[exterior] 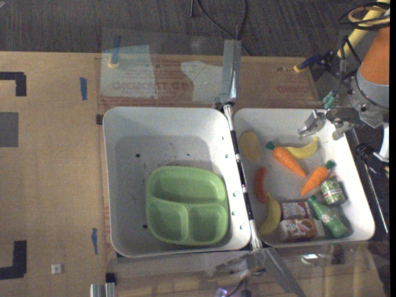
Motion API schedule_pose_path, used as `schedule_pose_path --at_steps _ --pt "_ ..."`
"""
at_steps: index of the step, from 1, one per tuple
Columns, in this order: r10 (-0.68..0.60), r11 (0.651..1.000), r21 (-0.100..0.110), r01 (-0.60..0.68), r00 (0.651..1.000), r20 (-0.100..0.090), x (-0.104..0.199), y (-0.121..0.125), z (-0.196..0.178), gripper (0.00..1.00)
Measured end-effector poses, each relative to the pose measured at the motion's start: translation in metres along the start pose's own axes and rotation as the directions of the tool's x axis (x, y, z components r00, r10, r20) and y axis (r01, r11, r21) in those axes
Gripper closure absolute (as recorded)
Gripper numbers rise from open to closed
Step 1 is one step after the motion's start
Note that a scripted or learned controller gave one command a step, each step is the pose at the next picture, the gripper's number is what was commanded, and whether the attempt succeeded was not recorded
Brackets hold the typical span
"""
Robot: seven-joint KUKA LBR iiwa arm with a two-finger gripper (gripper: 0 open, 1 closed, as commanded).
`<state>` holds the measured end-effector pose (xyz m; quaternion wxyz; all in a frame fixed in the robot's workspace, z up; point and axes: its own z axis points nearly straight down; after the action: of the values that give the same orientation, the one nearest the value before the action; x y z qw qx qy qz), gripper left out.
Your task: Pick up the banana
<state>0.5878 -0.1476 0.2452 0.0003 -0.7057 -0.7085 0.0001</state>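
Observation:
Two yellow bananas lie in the right bin [365,218]. A small one [306,149] rests near the bin's back, its left end touching an orange carrot [286,158]. A larger banana [271,214] lies along the bin's front left wall. My gripper [323,127] hangs over the back right part of this bin, just above and to the right of the small banana. Its two fingers are spread apart with nothing between them.
The right bin also holds a second carrot [317,177], a red pepper [260,181], a pale round piece [250,145], two small cans [296,218], a green bottle [328,218] and a green jar [333,192]. A green divided plate [187,204] sits in the left bin [124,166].

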Motion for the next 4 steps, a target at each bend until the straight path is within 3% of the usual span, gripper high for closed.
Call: schedule_pose_path --at_steps 1,2,3,4 --pt "-0.001 1.000 -0.003 0.001 1.000 0.001 0.000 0.001 -0.010 1.00" --pt "0.000 1.000 -0.003 0.000 1.000 0.001 0.000 0.001 -0.010 0.00" --pt "0.119 0.993 -0.003 -0.119 0.993 0.001 -0.036 0.027 0.148 0.00" --pt "0.104 0.995 -0.005 -0.104 0.995 -0.004 -0.060 0.038 0.157 0.00"
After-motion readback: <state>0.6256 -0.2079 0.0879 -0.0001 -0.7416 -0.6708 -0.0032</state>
